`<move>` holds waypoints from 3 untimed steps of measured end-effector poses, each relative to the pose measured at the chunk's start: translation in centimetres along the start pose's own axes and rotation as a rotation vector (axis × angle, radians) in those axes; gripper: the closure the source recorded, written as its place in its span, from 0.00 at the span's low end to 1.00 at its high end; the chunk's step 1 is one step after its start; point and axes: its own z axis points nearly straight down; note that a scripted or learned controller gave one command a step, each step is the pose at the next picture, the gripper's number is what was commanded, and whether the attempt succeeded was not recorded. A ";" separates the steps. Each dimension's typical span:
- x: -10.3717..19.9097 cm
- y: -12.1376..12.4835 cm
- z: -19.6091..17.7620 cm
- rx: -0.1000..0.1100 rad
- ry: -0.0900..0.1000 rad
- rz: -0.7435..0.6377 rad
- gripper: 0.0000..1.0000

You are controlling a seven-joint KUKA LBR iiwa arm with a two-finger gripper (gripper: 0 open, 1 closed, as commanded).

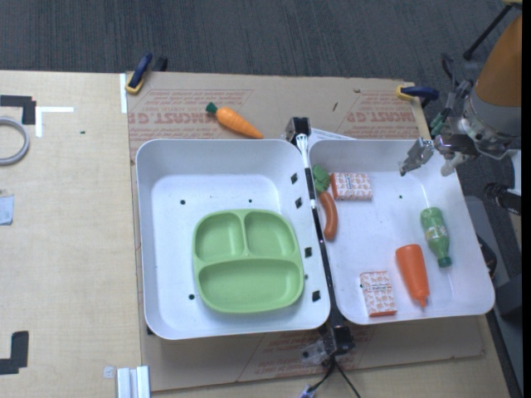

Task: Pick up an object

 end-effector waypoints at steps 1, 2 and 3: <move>-1.8 -7.3 7.0 -0.009 -0.005 -0.145 0.00; -3.1 -6.9 10.3 -0.003 0.000 -0.751 0.00; -3.1 -6.8 9.6 -0.002 0.002 -0.748 1.00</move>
